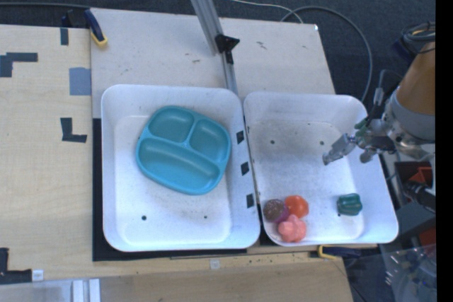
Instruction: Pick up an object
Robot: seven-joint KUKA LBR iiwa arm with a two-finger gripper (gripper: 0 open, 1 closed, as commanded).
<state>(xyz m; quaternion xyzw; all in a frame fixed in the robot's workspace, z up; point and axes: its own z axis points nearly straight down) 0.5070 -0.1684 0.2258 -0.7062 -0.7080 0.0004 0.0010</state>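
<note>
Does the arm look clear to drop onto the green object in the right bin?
Probably yes. The green object sits apart from the orange, pink and purple cluster, near the right bin wall, with the pincer above it and nothing between.

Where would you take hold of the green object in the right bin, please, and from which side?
Probably from straight above, closing across the middle of the green object. It is small and blocky, stands apart from the cluster of three to its left, and lies close to the right bin's right wall, which leaves little room for a sideways approach. The gripper is above it in the view.
</note>
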